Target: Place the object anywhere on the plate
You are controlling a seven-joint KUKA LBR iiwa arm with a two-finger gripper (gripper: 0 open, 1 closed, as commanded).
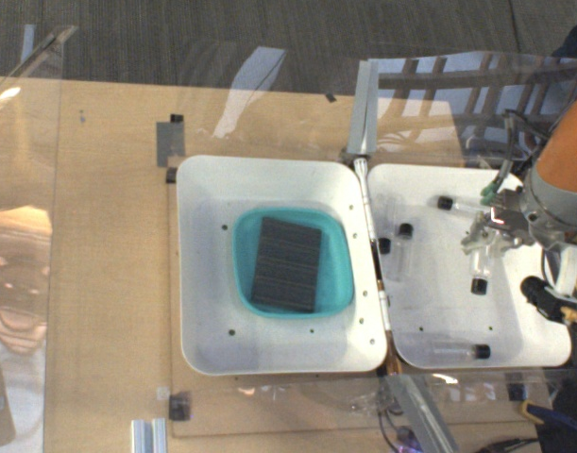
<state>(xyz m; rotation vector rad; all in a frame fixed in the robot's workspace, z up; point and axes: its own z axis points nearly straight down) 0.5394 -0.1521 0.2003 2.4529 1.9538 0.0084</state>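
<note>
A: Where's your object?
B: The dark ribbed block (287,263) lies flat on the teal plate (337,270), centre of the left bin (203,262).
A: And your gripper (484,237)?
B: Over the right bin (430,333), at 3 o'clock from the plate. You cannot tell its state; nothing visibly gripped.

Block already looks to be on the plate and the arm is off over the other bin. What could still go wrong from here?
1. The block spans most of the plate; a nudge could push an end over the rim.
2. The end effector hangs low over the right bin, near its cables and could snag them.
</note>
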